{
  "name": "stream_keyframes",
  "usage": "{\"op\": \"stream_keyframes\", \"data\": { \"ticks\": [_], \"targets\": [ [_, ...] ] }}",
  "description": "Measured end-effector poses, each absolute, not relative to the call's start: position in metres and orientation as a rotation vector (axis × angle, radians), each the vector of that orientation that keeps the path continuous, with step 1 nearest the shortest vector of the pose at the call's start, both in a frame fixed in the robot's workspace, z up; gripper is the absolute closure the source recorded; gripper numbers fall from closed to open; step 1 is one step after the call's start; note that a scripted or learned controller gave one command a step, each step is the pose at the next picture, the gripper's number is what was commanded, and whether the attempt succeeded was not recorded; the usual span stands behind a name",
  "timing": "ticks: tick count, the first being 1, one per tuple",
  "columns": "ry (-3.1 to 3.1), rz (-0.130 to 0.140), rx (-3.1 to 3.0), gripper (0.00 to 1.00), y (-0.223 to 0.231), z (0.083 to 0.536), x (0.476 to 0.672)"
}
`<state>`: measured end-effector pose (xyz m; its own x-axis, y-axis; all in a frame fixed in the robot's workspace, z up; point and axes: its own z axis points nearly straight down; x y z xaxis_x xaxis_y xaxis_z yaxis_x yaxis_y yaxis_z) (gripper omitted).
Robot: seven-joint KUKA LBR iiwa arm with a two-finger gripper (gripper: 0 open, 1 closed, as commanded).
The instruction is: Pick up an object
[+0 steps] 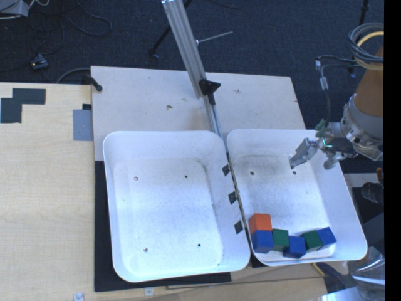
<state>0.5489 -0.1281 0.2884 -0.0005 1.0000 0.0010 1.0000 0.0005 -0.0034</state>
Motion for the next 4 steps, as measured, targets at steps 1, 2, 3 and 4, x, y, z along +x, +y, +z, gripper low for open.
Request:
{"op": "stream_keyframes", "data": {
  "ticks": [1, 2, 3, 4],
  "targets": [
    [-2.217, 0.003, -2.221, 1.0, -0.13, 0.298, 0.549],
    [-2.227, -0.006, -2.224, 1.0, -0.124, 0.377, 0.548],
    [-2.228, 0.002, -2.217, 1.0, -0.136, 0.371, 0.598],
    [-2.218, 0.01, -2.21, 1.0, -0.086, 0.264, 0.57]
  ]
}}
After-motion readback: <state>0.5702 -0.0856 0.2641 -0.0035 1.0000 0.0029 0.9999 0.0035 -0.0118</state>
